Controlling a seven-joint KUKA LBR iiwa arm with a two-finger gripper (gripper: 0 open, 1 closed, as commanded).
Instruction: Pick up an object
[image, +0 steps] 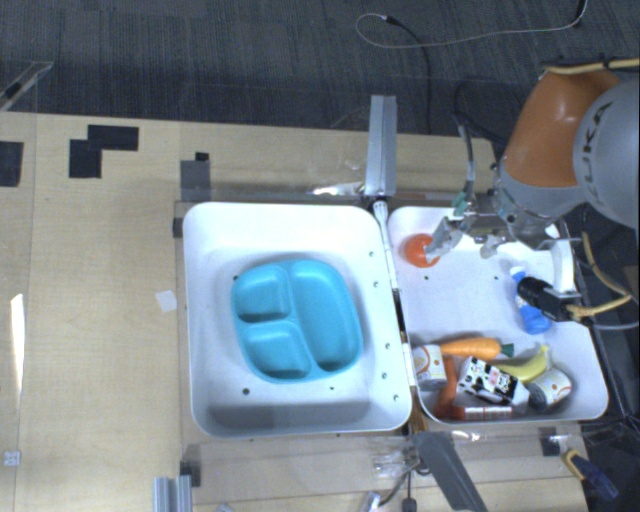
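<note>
**End effector low in right bin, orange object at its tip**

The end effector (447, 238) sits at the upper-left part of the right bin (497, 290), reaching in from the right. Its fingers look slightly apart, approx. narrow, and the small orange-red object (417, 248) lies just to the left of the tips, touching or nearly so. I cannot say it is between the fingers; it looks beside them, so no hold is confirmed. The object is roundish, w/o a clear long axis.

Further out, a blue item (536, 318) lies near the right wall. At the front of the bin there is a pile: a carrot (470, 348) lying left-right, a banana (530, 365), a black-and-white card-like box (487, 381). Its print is too small to read.

The left bin (205, 330) carries a blue divided tray (296, 318), well apart from the arm. "KUKA" lettering on the arm is partly visible, not fully readable.
</note>
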